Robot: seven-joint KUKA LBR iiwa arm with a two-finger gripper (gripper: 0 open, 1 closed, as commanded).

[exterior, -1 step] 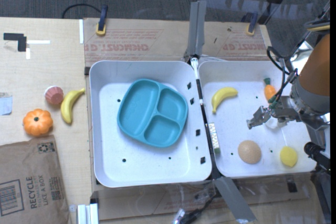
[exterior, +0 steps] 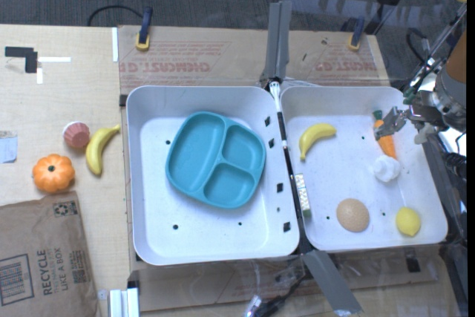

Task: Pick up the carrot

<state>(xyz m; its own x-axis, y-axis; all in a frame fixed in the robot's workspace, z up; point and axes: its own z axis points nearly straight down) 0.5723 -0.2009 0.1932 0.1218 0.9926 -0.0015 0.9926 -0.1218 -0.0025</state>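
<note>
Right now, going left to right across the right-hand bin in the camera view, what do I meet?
Banana → egg → carrot and white lump, roughly level → lemon → gripper at the right rim.

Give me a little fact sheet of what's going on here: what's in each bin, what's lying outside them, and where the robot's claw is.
left bin: blue divided plate
right bin: banana, carrot, white lump, brown egg-like ball, lemon
bench outside bins: second banana, small pumpkin, pinkish cupcake-like item
gripper: at the right bin's far right, close by the carrot's top
carrot held: cannot tell
carrot position: lying against the right wall, just above the white lump
</note>
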